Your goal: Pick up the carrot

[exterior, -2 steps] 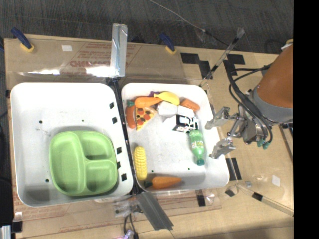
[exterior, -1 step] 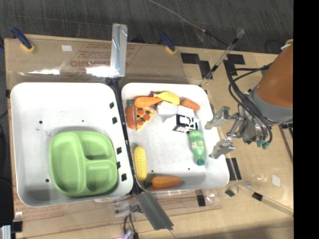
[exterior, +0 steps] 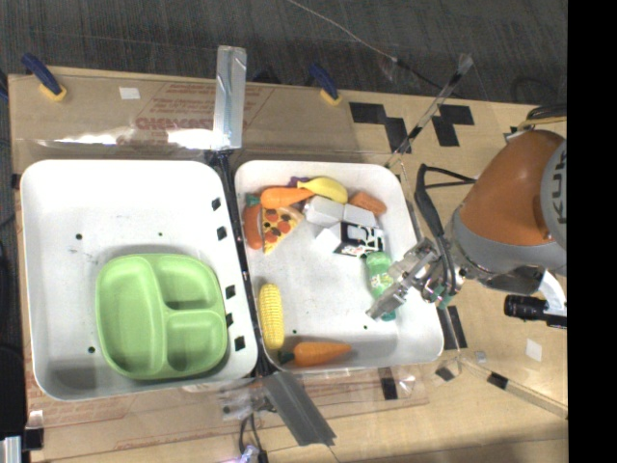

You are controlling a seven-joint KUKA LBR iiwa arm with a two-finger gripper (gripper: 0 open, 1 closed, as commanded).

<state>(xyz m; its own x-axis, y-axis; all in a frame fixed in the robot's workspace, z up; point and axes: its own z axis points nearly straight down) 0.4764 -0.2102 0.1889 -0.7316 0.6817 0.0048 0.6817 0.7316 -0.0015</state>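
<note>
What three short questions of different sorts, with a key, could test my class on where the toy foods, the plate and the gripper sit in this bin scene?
1. True or false: the green divided plate lies in the left bin.
2. Multiple choice: the carrot lies at the right bin's (A) far edge, (B) near edge, (C) centre.
3. Fill in: the yellow thing standing just left of the carrot is a corn ____.

Key:
1. True.
2. B; the gripper hovers at that bin's right side, above a green item, apart from the carrot.
3. Cob.
</note>
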